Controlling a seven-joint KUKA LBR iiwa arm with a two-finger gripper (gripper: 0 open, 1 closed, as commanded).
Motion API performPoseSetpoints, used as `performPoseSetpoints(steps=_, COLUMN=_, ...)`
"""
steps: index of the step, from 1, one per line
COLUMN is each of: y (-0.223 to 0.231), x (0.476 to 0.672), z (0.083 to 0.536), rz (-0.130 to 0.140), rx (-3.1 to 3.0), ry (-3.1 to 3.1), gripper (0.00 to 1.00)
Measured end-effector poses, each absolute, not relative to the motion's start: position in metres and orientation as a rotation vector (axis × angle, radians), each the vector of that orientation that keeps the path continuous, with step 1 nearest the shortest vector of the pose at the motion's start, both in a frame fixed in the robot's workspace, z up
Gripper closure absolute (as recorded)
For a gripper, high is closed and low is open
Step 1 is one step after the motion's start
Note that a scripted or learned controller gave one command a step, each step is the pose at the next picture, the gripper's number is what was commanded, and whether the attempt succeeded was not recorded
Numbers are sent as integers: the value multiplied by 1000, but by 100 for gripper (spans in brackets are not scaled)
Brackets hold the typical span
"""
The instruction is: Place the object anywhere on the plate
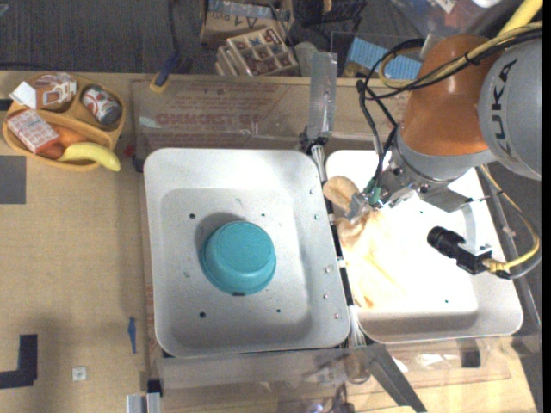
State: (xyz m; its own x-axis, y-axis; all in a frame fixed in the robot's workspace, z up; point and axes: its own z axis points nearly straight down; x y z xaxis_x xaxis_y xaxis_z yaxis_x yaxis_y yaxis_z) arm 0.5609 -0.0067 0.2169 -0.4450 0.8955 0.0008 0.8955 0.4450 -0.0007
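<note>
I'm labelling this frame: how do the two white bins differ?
The left bin holds a teal plate near its middle; the right bin holds a floppy tan object at its left edge. The arm hangs over the right bin, not the left bin. Both are shallow and white.

Robotics lab: KUKA arm (482, 101) over white bins (172, 179), loose cables (379, 67), stacked boxes (250, 33) behind plywood bench (69, 256).

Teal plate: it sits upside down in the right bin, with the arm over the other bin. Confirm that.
Wrong bin. The camera view shows the teal plate in the left bin, upside down as you say. The arm is over the other one, the right bin, near a tan object by its left wall.
</note>
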Motion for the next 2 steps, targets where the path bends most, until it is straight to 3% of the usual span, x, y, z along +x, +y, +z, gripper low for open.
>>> performPoseSetpoints(steps=2, y=92, x=570, z=233, rz=-4, rx=-495, ry=-3109, gripper=100)
